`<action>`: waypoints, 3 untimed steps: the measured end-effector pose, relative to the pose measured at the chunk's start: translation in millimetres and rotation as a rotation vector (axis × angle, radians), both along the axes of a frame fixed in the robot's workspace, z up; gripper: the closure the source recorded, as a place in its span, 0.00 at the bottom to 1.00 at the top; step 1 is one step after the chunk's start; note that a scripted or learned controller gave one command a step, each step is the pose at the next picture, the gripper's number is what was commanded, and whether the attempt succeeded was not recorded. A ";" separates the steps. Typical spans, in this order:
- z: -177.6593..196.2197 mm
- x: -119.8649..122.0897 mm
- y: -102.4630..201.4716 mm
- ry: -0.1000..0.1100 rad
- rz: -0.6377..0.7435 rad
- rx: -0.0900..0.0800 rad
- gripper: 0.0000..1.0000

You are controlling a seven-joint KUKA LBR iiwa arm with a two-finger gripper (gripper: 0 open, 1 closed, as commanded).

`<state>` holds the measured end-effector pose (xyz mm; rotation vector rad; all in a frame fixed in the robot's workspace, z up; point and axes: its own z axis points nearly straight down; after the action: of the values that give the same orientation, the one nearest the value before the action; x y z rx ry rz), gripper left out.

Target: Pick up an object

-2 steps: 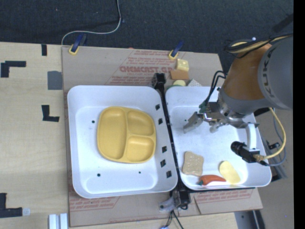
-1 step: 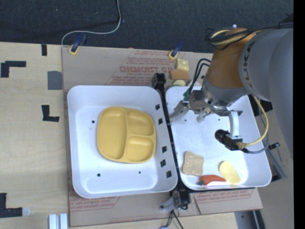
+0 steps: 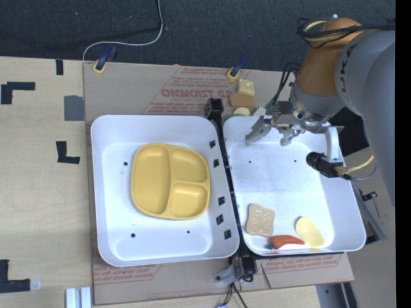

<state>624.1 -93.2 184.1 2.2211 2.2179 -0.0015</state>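
Left bin [image 3: 109, 172] holds a yellow divided plate [image 3: 169, 180]. Right bin [image 3: 340, 204] holds toast [image 3: 260, 220], chili [image 3: 286, 241], lemon-yellow piece [image 3: 309, 231]; gripper [image 3: 272, 133] fingers spread, empty.

A pale wooden bench [image 3: 38, 191] carried black tape marks [image 3: 64, 151] and a brown cardboard sheet [image 3: 186, 88] held by two blue-and-yellow clamps [image 3: 101, 61]. Behind it lay dark carpet [image 3: 212, 18], crossed by a thin white cable [image 3: 151, 24].

Yellow divided plate [image 3: 170, 180] in left bin [image 3: 106, 191]
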 end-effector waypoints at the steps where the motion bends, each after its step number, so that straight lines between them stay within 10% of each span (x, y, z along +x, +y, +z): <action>1: -93.8 24.1 -1.5 0.011 0.003 0.002 0.00; 2: -99.2 44.2 -6.2 0.003 0.004 0.002 0.00; 3: -99.3 10.8 -2.5 0.003 0.002 0.001 0.00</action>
<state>634.9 -95.7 84.8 2.2211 2.2219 -0.0026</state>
